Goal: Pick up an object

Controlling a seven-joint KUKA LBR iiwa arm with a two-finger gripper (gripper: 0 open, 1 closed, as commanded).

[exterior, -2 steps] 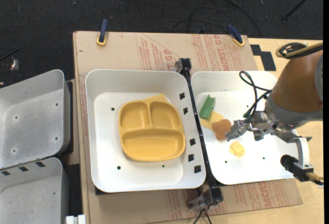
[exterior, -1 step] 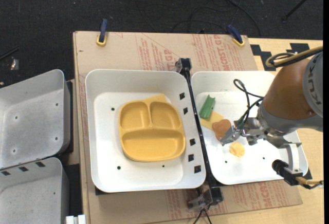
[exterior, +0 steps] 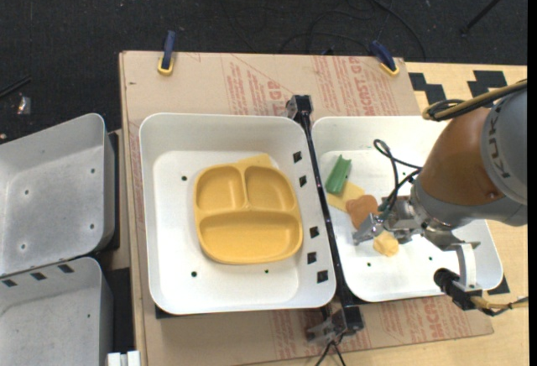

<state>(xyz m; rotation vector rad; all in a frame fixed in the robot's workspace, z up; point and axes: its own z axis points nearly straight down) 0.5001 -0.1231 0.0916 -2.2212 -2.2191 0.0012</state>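
In the right bin (exterior: 470, 138) lie several small objects: a green block (exterior: 338, 174), a flat pale yellow piece (exterior: 348, 192), a brown rounded piece (exterior: 362, 207) and a small yellow lump (exterior: 386, 246). My gripper (exterior: 375, 227) reaches in from the right and sits low in this bin, between the brown piece and the yellow lump and close to both. Its metal tip partly covers the spot between them. No object is visibly lifted off the bin floor.
The left bin (exterior: 168, 188) holds a yellow divided plate (exterior: 248, 214). A black divider (exterior: 317, 196) runs between the bins. The arm's orange band (exterior: 466, 163) hangs over the right bin's right half. A cable (exterior: 388, 156) loops above the gripper.
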